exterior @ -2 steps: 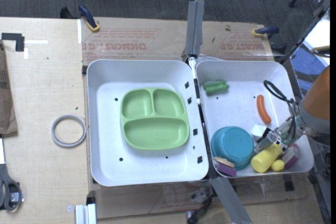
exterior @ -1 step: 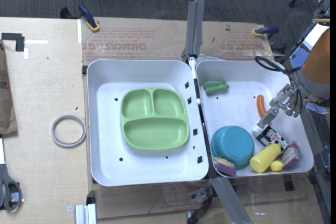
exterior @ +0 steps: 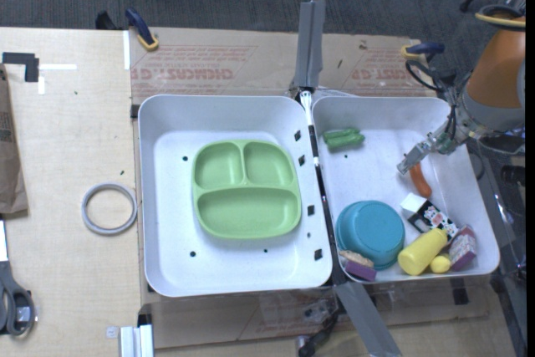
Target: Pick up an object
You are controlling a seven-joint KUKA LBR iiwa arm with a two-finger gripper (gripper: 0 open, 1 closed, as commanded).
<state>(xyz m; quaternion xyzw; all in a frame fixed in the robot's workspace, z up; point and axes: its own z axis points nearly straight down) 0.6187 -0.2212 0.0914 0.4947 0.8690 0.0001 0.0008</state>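
orange, small and elongated: probably the nearest candidate, an orange piece [exterior: 420, 178] on the floor of the right bin [exterior: 380, 114], toward its right wall, lying at a slant. just beside and above it, the gripper [exterior: 411, 160], tilted down and to the left from the grey wrist; whether touching the piece or hovering short of it, impossible to say from this angle. spread or pressed together, also cannot tell at this size, and no sign of anything pinched. judged by looks: light, likely plastic or rubber, smooth, rounded enough to roll or squirt out under a skewed pinch. best taken across the narrow width, near mid-length, squarely from above, not by a tip. little room on the near side: a white box [exterior: 428, 215] just below it, then a yellow bottle [exterior: 422, 252] and a blue bowl [exterior: 371, 232] crowded in the near corner. bowl probably stiff, light, wide, awkward except by the rim; bottle smooth, round, prone to slipping. easier alternative perhaps: a green piece [exterior: 343, 138] alone near the far left of the same bin, well apart from the rest, open space all round. in the left bin [exterior: 167, 205], a pale green divided plate [exterior: 247, 188], flat, hard to get under, poor choice. nothing fragile by appearance.
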